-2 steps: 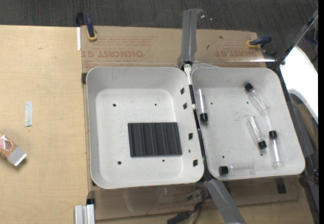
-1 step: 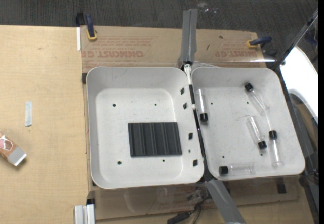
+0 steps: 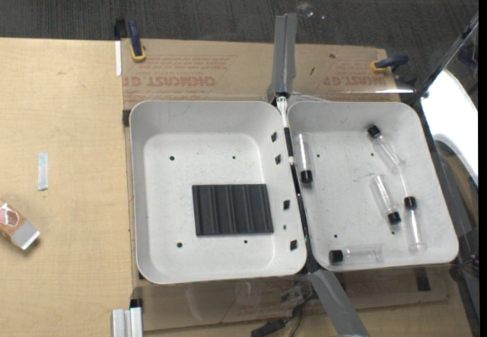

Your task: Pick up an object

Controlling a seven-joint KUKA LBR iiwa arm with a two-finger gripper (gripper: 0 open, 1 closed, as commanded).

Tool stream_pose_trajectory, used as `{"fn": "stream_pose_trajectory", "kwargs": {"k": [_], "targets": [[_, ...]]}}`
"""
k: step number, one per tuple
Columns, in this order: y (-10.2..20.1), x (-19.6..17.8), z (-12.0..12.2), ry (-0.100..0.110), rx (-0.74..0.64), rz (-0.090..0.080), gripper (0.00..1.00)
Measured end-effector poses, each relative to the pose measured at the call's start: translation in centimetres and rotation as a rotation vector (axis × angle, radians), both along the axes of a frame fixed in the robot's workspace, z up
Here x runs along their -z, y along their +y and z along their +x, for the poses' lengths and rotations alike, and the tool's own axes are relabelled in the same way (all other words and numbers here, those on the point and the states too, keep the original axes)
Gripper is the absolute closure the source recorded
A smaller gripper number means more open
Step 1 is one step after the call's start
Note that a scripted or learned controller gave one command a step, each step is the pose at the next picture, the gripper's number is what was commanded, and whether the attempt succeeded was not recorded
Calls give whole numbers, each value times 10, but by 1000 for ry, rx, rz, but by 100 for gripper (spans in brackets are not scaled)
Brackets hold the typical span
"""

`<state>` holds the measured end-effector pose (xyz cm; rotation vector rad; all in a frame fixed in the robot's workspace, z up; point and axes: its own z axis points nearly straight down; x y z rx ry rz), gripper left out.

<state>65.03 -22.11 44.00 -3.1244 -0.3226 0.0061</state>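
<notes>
Two white bins sit side by side on cardboard over the tan surface [image 3: 61,115]. The left bin [image 3: 152,176] holds a dark grey ribbed block [image 3: 232,209], lying flat near the middle of its floor.

The right bin [image 3: 342,191] holds five clear tubes with black caps. Their glassy bodies are hard to pick out against the white floor, so the caps are the surest marks.
- The first tube [image 3: 303,159] lies along the left wall.
- The second tube [image 3: 384,145] lies tilted near the far right corner.
- The third tube [image 3: 383,198] and fourth tube [image 3: 413,225] lie near each other at the right.
- The fifth tube [image 3: 356,255] lies along the near wall.

A grey post [image 3: 284,54] rises behind the seam between the bins. Two clamps [image 3: 134,45] pin the cardboard's far edge. On the surface at left are a small grey strip [image 3: 42,172] and a reddish packet [image 3: 15,225], cut off by the frame edge and too unclear to name
</notes>
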Motion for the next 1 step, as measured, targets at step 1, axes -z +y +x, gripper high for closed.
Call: {"fn": "stream_pose_trajectory", "kwargs": {"k": [1], "targets": [[0,0,1,0,0,0,100]]}}
